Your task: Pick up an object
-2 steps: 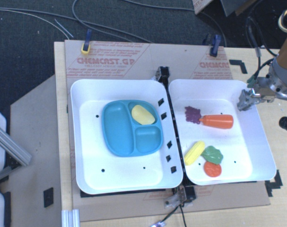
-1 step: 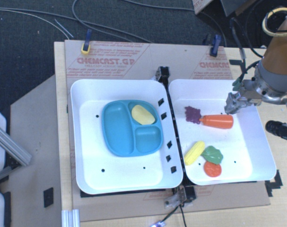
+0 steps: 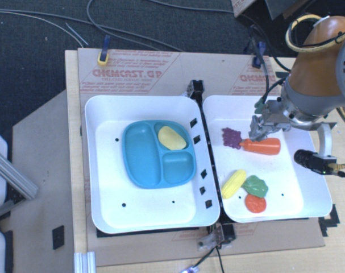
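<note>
so, looking down from the fixed overhead camera: the table [image 3: 132, 67] is a pale board with red lettering, and it carries two shallow white bins side by side. the left white bin [image 3: 104, 198] has a blue plastic divided plate [image 3: 146, 164] in it, and a yellow rounded toy food piece [image 3: 172, 137] sits in the plate's upper right compartment.

the right white bin [image 3: 297, 201] holds the rest of the toys. there's a purple grape bunch toy [image 3: 231, 137] near the bin's left side, an orange plastic carrot [image 3: 263, 147] lying on its side just right of the grapes, a yellow corn cob toy [image 3: 233, 183] lower down, a green leafy toy [image 3: 255, 185] just beside the corn, and a red tomato toy [image 3: 255, 203] touching the green one from below.

the grey arm with the orange band [image 3: 317, 67] comes in from the right, and its gripper [image 3: 262, 131] is down right over the carrot's left end. honestly can't tell how far the jaws are parted or whether the carrot is actually between them, the gripper body hides that bit.
</note>
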`<state>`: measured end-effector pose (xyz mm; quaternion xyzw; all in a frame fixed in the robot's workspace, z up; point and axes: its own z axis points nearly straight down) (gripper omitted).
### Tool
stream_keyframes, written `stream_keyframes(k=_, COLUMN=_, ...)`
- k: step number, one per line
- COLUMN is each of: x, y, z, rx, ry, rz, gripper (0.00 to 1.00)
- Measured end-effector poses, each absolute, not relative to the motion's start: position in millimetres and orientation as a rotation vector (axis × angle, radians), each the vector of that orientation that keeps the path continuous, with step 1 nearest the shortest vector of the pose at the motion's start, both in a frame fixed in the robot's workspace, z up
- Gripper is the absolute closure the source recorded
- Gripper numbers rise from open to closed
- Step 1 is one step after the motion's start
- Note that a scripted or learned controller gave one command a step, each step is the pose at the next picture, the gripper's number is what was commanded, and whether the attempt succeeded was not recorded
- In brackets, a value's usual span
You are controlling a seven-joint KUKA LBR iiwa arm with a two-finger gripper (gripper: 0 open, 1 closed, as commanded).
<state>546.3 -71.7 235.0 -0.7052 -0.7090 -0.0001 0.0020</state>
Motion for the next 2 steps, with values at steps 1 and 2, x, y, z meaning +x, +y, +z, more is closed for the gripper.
stream_keyframes(k=1, x=527.9, y=-23, z=240, rx=-2.212, ry=-2.224, rz=-0.001, gripper=1.00)
stream_keyframes(k=2, x=518.0, y=39, z=240, rx=-2.211, ry=-2.226, rz=0.000, gripper=1.00)
